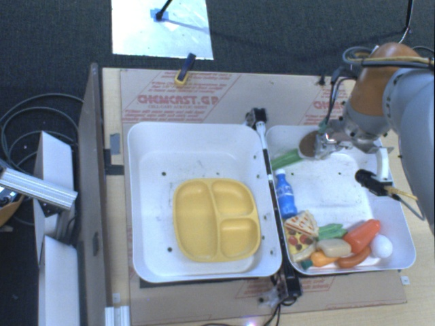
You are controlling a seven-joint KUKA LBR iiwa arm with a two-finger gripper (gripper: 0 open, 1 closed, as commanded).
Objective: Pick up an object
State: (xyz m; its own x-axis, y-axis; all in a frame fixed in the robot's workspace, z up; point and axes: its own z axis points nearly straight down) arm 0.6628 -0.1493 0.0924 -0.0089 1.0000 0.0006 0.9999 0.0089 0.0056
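My gripper [325,143] hangs over the far left corner of the right bin [326,189]. A small brown round thing [308,145] shows right at its tip, and I cannot tell whether it is held. Just left of it a long green piece [286,159] lies against the bin's wall. A blue bottle [284,193] lies along the left wall. Toy food is piled at the near edge: a pizza slice [301,226], a green piece [332,230], an orange-red piece [361,232], a pale piece [334,248] and a white egg [382,247].
The left bin [204,155] holds a yellow divided tray [217,219]. A bare patch of floor lies in the middle of the right bin. The arm's grey body and orange band [370,87] lean in over the bin's far right corner.
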